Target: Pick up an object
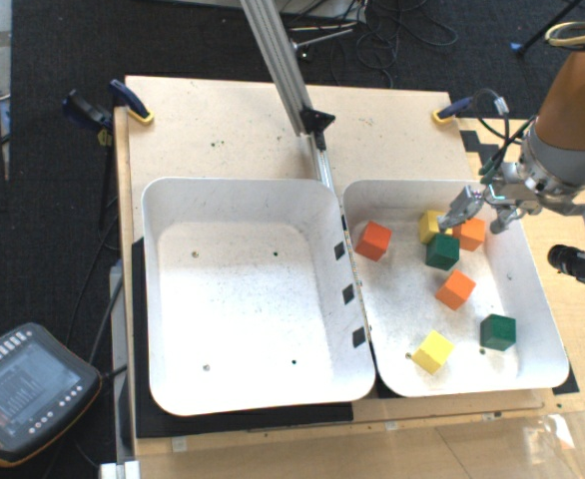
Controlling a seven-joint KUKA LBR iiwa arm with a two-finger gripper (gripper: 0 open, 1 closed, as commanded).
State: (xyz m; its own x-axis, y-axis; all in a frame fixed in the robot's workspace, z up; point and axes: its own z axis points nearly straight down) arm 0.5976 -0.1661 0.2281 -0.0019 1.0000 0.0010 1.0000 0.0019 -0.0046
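Just above the right bin's (532, 297) far cube cluster, gripper (469, 218), grip state impossible to tell

Hand (469, 216) low over right bin (532, 297), above clustered yellow (429, 225), green (442, 252), orange cubes (471, 234).

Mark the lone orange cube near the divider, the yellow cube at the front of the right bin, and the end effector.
orange cube (373, 239), camera view, top face.
yellow cube (432, 351), camera view, top face.
end effector (469, 211), camera view, between its fingertips.
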